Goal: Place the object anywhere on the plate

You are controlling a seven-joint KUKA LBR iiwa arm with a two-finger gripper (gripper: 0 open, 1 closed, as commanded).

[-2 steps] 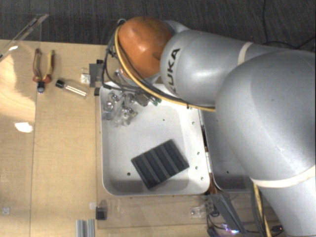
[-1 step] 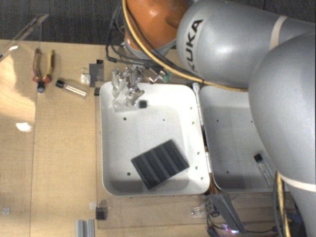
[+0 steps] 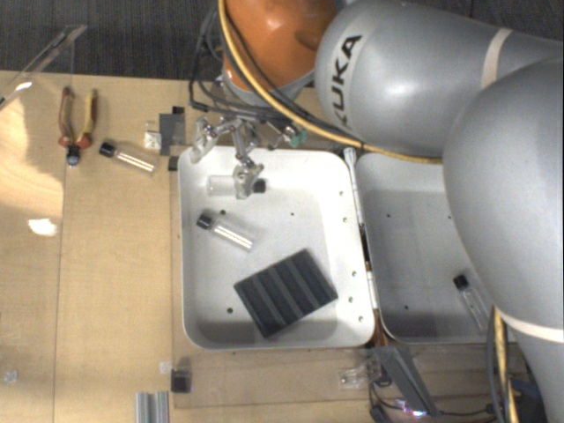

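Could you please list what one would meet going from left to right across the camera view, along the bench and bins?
Pliers → vial on the bench → vial in the left bin → black ridged plate → small vial in the right bin.

Bright overhead light, strong glare on bench (image 3: 26,166) at left, arm (image 3: 414,69) w/ soft highlights, slightly grainy.

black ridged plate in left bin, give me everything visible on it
The plate is a flat, dark, roughly rectangular slab with parallel ridges along its top, matte, plastic or rubber by its look. It lies flat on the floor of the left bin, toward the near edge, turned at an angle to the walls. Nothing rests on it or touches it.
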